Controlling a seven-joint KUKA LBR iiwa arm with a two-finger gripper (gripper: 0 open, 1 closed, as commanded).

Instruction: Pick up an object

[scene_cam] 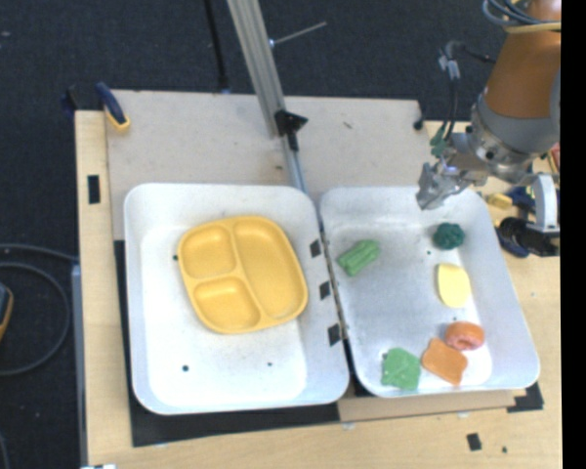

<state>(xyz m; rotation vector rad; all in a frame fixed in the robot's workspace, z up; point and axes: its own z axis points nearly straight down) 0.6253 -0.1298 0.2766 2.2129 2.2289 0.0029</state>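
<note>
Nothing is picked up yet. The gripper point(432, 195) is held above the right bin's point(391, 291) far edge; whether its jaws are spread cannot be told. The dark green ball point(448, 234) lies nearest, untouched.

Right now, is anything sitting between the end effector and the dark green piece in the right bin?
Nothing visible. The end effector hangs over the right bin's far edge, and only bare white floor separates it from the dark green piece.
</note>
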